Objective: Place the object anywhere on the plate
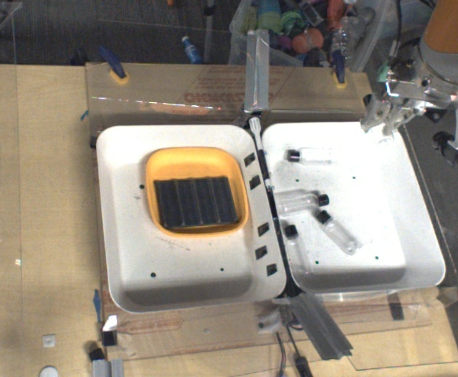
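An orange plate (191, 158) lies in the left bin (126, 273), with a dark ribbed rectangular pad (196, 201) resting flat in its middle. The right bin (393, 210) holds three clear vials with black caps: one near the far side (309, 156), one in the middle (298, 202), and one lying at a slant nearer the front (338, 232). My gripper (386, 118) hangs over the right bin's far right corner, well apart from the vials and the plate. Nothing shows in its grasp.
A divider with black tabs (261, 210) runs between the two bins. A clear tub of colourful toys (307, 10) stands behind the bench. Blue clamps (117, 67) sit on the far edge. The arm's orange band (452, 10) is at the top right.
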